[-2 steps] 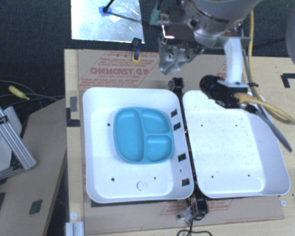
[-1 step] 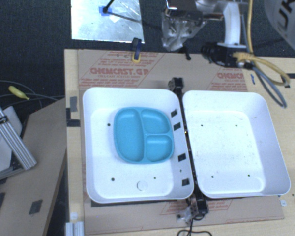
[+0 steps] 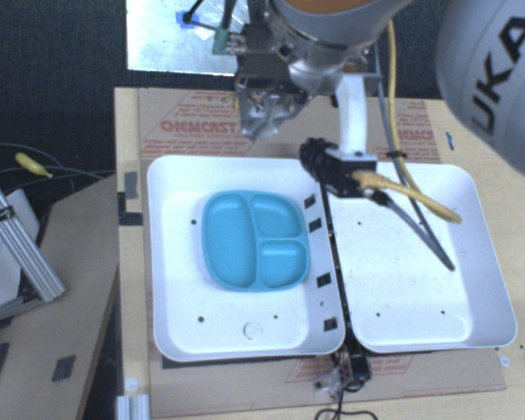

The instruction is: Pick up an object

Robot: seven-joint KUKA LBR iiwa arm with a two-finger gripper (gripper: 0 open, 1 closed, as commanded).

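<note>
A light blue plate (image 3: 254, 239) with three compartments lies flat in the middle of the left bin (image 3: 171, 261). My gripper (image 3: 262, 122) hangs high over the cardboard just behind the left bin's back rim, well apart from the plate. It is blurred and seen from above. I see nothing held under it.
The right bin (image 3: 420, 304) sits against the left one along a black hinge strip. A yellow hose (image 3: 416, 198) and dark cables drape from the arm over the right bin's back half. A small white disc (image 3: 252, 329) lies near the left bin's front rim. Metal framing stands at the far left.
</note>
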